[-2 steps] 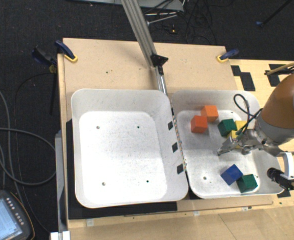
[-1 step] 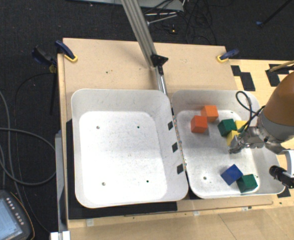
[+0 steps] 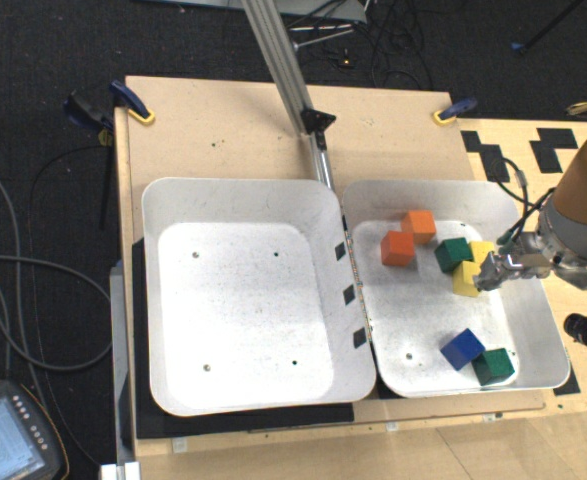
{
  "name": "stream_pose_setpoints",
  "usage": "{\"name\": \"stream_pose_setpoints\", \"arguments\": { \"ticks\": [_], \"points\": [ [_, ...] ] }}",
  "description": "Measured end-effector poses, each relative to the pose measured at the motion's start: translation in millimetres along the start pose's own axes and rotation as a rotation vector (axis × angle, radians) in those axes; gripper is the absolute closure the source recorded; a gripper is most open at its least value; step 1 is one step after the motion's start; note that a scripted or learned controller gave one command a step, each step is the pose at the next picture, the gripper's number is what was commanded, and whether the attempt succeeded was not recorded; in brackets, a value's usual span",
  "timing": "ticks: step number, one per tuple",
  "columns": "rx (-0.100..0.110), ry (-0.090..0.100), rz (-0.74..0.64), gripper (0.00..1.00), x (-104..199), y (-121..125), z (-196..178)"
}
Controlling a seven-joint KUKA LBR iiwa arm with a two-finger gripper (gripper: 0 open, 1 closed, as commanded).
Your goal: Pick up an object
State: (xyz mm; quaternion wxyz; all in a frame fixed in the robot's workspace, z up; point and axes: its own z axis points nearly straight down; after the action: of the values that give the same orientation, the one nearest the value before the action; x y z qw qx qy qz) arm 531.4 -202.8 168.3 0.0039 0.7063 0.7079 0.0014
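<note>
So the arm comes in from the right and its end effector [image 3: 495, 271] is parked low over the right bin [image 3: 533, 313], right at the yellow blocks [image 3: 470, 274] next to a green cube [image 3: 453, 252]. Honestly can't tell if it's spread or pressed together, the tip is just a dark blob against the yellow, and nothing is clearly sitting in its grip, so no calling this a pick yet

Rest of the right bin: two orange cubes [image 3: 408, 239] touching each other a bit up and left of the green one, then a blue cube [image 3: 462, 348] and a second green cube [image 3: 494, 366] snug together down near the front edge. The left bin [image 3: 173, 228] sits beside it on the worktop [image 3: 223, 128]

The target looks like the yellow stuff, which is the awkward choice since it's jammed against the green cube. To do this step well, the arm probably wants to come straight down, centred on one yellow block, with its closing line turned so neither side lands on the green neighbour. If it clips that cube, the yellow will likely just get shoved sideways. Then a slow lift, straight up. The blue cube looks like an easier grab
</note>
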Motion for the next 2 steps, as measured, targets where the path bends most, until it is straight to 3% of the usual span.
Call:
{"name": "stream_pose_setpoints", "arguments": {
  "ticks": [2],
  "points": [
    [-0.001, 0.0, -0.002, 1.0, 0, 10, -98]
  ]
}}
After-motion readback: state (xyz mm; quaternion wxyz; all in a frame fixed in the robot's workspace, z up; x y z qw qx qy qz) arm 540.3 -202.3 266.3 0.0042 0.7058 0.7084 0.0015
